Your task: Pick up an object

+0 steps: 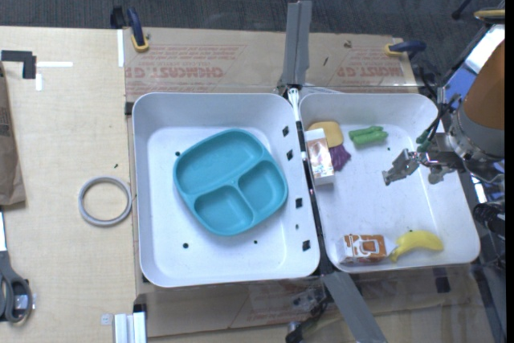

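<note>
Nearby, a banana (419,242) and carton (365,248) lie near, a green toy (368,136) far. The gripper (416,165) hovers over the right bin (450,213), jaws apart and empty.

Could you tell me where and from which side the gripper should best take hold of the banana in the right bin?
Probably across the thick middle of the banana, coming straight down. It lies flat near the right bin's front wall, its left tip by the small carton, so the middle offers the fingers most room.

Divided plate (231,181) in left bin (152,253). Right bin (450,249): carton (320,157), pepper (368,136) far; banana (418,242), snack box (365,249) near edge.
</note>
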